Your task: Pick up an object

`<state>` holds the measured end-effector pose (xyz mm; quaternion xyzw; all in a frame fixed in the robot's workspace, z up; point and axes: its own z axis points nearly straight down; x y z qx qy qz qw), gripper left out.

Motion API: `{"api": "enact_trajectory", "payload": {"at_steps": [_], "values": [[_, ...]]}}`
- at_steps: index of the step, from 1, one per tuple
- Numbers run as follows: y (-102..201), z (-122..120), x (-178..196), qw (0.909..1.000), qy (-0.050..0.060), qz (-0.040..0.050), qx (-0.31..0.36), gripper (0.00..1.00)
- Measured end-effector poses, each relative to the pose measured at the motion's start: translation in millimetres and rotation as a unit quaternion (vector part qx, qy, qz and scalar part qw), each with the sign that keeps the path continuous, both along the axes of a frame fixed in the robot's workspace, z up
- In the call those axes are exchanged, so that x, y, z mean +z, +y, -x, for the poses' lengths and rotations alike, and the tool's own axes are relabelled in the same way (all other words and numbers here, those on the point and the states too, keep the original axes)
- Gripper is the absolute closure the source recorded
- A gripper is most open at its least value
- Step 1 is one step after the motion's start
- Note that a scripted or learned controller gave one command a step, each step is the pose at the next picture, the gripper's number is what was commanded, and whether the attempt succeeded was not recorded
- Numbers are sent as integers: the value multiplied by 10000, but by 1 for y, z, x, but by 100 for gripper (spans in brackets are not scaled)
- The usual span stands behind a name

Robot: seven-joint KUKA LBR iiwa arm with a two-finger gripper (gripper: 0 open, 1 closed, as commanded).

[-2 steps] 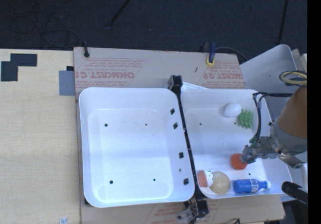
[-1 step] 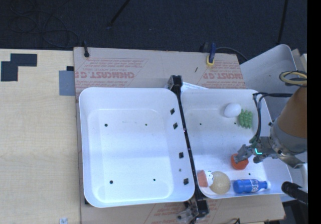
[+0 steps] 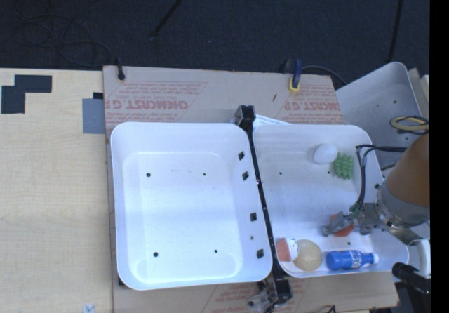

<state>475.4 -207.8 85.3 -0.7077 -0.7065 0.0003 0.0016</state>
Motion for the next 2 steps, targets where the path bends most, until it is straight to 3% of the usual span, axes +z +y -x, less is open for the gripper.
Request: {"api": "enact_trajectory", "payload": {"at_steps": [1,2], "values": [[-1,0,13,10000,-5,-2,-26,100],[120,-3,123,10000,-49,-12,75,100]]}}
